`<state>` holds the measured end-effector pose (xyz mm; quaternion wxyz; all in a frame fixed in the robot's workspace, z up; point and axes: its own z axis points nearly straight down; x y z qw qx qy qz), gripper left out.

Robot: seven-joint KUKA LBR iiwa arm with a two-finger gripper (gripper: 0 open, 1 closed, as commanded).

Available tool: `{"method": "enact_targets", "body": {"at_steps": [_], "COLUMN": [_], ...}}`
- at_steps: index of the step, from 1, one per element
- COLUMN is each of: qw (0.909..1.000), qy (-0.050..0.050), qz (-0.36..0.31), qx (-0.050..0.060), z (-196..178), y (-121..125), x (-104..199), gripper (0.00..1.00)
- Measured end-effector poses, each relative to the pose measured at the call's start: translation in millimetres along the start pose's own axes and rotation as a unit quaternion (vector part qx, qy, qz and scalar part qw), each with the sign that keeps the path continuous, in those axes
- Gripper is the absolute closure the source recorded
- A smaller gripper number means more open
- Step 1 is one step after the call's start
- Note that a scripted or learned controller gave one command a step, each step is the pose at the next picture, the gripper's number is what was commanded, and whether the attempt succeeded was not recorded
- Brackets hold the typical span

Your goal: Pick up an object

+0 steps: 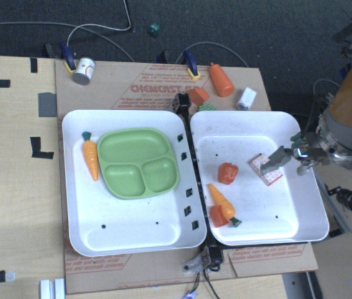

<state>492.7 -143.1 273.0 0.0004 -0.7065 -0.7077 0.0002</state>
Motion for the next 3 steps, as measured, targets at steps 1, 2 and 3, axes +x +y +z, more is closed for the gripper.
{"method": "enact_targets", "body": {"at_steps": [1,2,3], "qw": [1.0000,1.0000,1.0000], "qy": [0.000,0.000,-0.001], "qz": [0.000,0.000,0.000], "qx": [0.001,-0.001,-0.001], "z": [121,187,177], "y": [67,89,90], "x": [18,47,47], "gripper": [0.00,0.00,1.00]}}
